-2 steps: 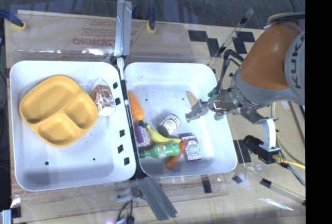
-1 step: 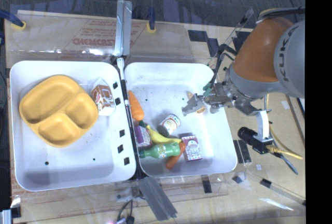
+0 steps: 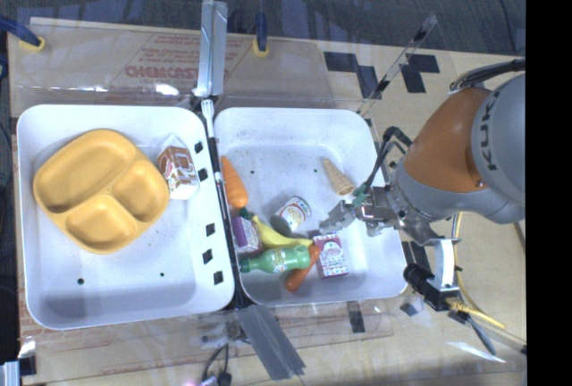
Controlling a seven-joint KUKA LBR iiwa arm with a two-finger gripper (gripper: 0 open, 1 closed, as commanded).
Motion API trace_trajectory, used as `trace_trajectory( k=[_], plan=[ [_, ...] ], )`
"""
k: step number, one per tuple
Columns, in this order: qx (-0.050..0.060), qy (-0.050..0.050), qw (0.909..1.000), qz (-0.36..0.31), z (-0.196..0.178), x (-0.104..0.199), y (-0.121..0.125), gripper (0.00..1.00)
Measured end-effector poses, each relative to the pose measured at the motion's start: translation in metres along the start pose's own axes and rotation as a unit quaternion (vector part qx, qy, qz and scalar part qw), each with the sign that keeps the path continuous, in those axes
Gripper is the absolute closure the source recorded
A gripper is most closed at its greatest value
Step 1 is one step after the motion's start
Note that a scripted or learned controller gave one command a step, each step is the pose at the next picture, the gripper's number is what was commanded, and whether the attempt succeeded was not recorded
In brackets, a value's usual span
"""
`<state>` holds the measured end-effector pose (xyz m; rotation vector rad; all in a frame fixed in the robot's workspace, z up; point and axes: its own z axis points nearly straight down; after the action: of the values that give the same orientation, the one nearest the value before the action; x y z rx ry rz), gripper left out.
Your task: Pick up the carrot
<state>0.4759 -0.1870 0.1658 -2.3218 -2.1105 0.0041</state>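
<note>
Camera view: the carrot (image 3: 234, 183) lies against the right bin (image 3: 295, 121) left wall, tip toward the far side, well apart from the gripper (image 3: 344, 213). A can (image 3: 292, 214), banana (image 3: 275, 233) and green bottle (image 3: 275, 261) crowd its near end; the far-side floor offers open approach room. Finger opening: cannot tell; nothing visibly held.

Yellow divided tray (image 3: 98, 188) and small carton (image 3: 178, 170) lying in left bin (image 3: 54, 304); banana (image 3: 275, 235), can (image 3: 292, 213), green bottle (image 3: 275, 261) sitting in right bin (image 3: 295, 127).
</note>
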Motion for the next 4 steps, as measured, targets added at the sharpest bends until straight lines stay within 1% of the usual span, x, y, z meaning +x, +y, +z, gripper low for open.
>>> trace_trajectory(
  k=[1, 2, 3, 4],
  plan=[
    [-0.004, 0.002, 0.9931, 0.118, 0.07, -0.017, 0.005, 0.0],
    [-0.005, 0.0, 0.9861, 0.166, 0.07, -0.012, 0.004, 0.0],
    [-0.002, 0.0, 0.9941, 0.108, -0.213, -0.001, 0.0, 0.0],
    [-0.002, 0.0, 0.9941, 0.108, -0.213, -0.001, 0.0, 0.0]
  ],
)
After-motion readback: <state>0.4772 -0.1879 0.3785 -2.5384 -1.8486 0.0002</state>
